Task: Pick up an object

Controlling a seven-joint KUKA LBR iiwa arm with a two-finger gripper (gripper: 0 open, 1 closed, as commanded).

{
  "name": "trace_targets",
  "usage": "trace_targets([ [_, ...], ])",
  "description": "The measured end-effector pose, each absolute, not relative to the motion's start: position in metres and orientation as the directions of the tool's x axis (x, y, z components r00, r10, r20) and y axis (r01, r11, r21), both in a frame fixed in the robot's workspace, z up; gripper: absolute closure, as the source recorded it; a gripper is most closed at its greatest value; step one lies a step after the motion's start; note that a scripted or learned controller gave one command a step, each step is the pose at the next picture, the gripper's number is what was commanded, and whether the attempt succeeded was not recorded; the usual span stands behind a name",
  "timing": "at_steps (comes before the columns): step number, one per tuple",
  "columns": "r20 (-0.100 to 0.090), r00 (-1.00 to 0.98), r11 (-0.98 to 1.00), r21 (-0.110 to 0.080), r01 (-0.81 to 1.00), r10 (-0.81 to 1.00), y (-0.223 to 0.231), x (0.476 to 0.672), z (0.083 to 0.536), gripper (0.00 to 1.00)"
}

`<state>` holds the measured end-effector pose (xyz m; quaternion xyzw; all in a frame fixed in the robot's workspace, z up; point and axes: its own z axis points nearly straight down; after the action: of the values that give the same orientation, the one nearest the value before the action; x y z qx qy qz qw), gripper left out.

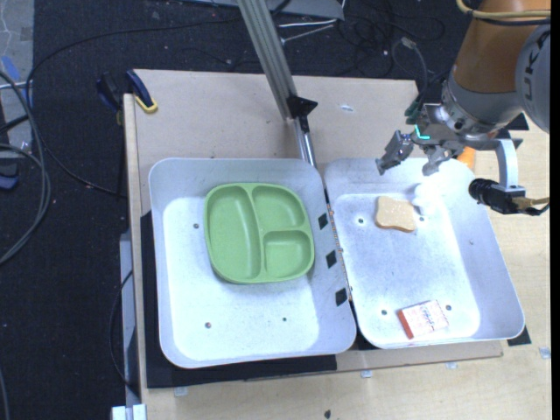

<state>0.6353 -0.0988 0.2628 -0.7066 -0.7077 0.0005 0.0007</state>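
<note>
Hovering above the far edge of the right bin (490, 261), the hand (411, 157) has its fingers spread, nothing between them; the toast (395, 214) lies in that bin just below the hand; a red packet (423, 318) lies at the bin's near end; a green tray (260, 233) occupies the left bin (175, 322).

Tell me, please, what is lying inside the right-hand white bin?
The right bin holds a slice of bread near its far end and a small red-and-white packet near its front edge. Nothing covers its floor, and the gripper hovers above its far edge.
</note>
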Motion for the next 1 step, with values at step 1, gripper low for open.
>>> trace_targets([
  [1,0.0,-0.002,0.002,0.0,1.0,1.0,-0.0988,0.6356,0.2634,0.0],
])
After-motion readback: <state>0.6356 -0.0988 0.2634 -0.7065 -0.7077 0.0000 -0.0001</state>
